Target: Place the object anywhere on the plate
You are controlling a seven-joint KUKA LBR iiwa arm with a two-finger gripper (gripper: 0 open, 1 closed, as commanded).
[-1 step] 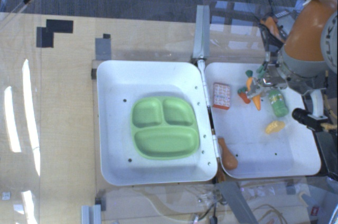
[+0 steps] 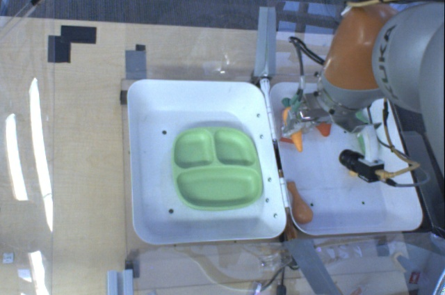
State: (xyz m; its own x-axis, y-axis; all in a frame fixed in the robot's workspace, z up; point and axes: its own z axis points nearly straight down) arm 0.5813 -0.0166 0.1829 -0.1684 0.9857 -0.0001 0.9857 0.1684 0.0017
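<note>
Left bin is holding just the green three-compartment plate, sitting mid-bin, nothing on it yet. Right bin is carrying all the clutter. I'm reaching into its top-left corner, my pincer hovering over the pile there. I can't tell from this angle whether it's wide or narrow.

An orange-brown piece is lying against the bin's lower-left wall. A smaller orange carrot-shaped piece is sitting just below my pincer by the dividing wall, and I'm treating that as the object. I'm guessing light, rigid plastic, slick and tapered, so I'm favouring a pinch across the thick end. A green bit and a red scrap are lying nearby.
</note>
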